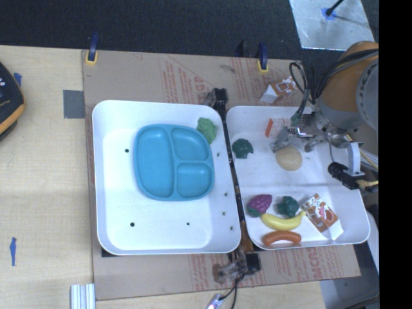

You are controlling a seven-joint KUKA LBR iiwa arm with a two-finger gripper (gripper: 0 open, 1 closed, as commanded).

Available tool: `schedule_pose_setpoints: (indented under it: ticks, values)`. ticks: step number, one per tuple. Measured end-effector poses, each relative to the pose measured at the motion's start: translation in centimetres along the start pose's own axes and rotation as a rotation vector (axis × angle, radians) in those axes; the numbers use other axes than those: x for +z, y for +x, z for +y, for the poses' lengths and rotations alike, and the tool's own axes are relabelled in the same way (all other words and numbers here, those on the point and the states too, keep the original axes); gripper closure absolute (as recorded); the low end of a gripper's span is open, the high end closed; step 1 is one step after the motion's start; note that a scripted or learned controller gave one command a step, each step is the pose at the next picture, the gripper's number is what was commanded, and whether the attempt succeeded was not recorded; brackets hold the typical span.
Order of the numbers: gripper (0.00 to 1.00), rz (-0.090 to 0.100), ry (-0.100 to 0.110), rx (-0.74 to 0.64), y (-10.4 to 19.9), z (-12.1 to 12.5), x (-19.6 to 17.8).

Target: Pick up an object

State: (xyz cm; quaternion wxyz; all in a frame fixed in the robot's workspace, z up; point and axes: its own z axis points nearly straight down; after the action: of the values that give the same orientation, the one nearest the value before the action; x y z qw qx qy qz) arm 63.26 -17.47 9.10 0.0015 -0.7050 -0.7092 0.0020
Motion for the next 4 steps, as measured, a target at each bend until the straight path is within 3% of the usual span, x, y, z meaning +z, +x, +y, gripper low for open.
schedule_pose_setpoints:
  ticks: [1,2,3,4]
  values:
    - [1.0,-0.001,-0.001,-0.002,-0.1,0.1,-1.2]
    - [1.0,0.002,-0.005,0.001,5.5,2.4,-11.8]
    - [1.0,0.001,0.0,-0.001,12.1,2.2,-10.1]
    - [0.0,0.001,-0.001,0.0,12.1,2.2,-10.1]
